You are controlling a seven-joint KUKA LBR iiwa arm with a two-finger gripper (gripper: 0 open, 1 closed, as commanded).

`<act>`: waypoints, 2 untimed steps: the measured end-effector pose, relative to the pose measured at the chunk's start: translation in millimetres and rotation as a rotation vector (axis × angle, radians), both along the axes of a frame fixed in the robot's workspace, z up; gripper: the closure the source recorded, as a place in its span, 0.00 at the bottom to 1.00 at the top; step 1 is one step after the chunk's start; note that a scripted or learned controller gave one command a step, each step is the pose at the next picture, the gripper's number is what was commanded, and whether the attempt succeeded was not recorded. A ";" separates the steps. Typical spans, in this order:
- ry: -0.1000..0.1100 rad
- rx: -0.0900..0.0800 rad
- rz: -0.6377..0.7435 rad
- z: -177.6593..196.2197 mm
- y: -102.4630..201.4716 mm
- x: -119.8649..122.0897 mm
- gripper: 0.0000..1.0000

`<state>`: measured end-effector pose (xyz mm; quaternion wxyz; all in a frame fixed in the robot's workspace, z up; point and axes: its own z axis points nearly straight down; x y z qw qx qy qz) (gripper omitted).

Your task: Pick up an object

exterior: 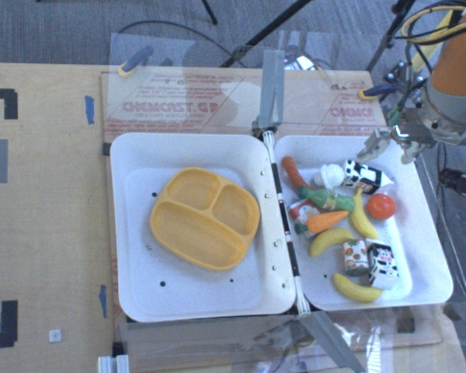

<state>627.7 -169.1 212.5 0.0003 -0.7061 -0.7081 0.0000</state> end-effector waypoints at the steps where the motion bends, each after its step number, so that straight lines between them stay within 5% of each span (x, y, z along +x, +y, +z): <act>1: -0.025 -0.013 0.063 -100.9 -11.4 -17.8 0.00; 2: -0.021 -0.009 0.060 -94.8 -10.8 -19.3 1.00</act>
